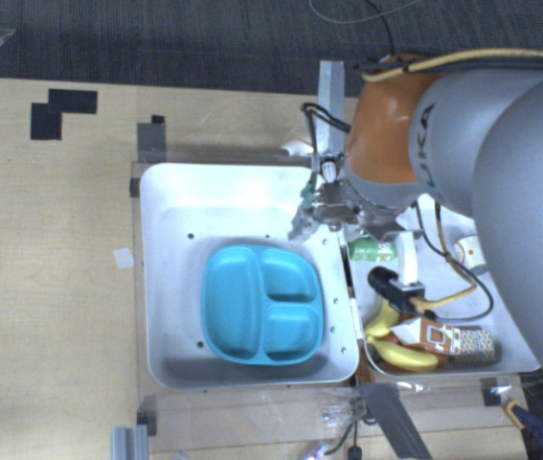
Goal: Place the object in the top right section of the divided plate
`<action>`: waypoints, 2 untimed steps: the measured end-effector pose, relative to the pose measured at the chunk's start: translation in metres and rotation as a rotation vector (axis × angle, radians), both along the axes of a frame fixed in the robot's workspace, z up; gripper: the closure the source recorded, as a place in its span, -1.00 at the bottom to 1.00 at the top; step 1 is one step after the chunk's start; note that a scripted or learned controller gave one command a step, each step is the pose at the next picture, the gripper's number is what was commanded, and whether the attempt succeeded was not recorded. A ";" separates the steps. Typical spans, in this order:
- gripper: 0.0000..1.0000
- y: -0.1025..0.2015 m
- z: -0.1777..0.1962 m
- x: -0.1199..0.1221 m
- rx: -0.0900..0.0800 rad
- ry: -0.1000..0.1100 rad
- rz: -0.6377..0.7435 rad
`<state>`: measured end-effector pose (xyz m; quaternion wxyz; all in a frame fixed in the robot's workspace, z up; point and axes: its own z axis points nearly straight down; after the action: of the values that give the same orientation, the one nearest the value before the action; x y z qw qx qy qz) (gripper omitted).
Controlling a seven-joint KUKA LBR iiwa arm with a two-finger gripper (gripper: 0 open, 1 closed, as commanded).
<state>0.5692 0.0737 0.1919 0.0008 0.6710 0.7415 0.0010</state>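
Right of the blue plate [263, 303], in the second white bin [434, 369], lies a pack [448, 338] with an orange and white label. Its writing is too small to read.

I count two white bins and one blue plate. I also count two yellow bananas [400, 351], as far as I can tell, one small green thing [372, 250] and one pack. The bananas, the green thing and the pack all lie right of the plate, in that second bin.

The plate sits in the first bin [170, 257]. It has three parts: one big part on its left and two small parts on its right.

The gripper [311, 217] hangs just past the plate's top right corner, by the wall between the two bins. I cannot tell if it is open or shut, or if it holds anything.
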 end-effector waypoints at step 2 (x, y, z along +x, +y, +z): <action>-1.00 0.029 0.038 -0.010 0.000 -0.003 0.176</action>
<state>0.5593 0.1029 0.2304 0.0018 0.6033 0.7975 0.0018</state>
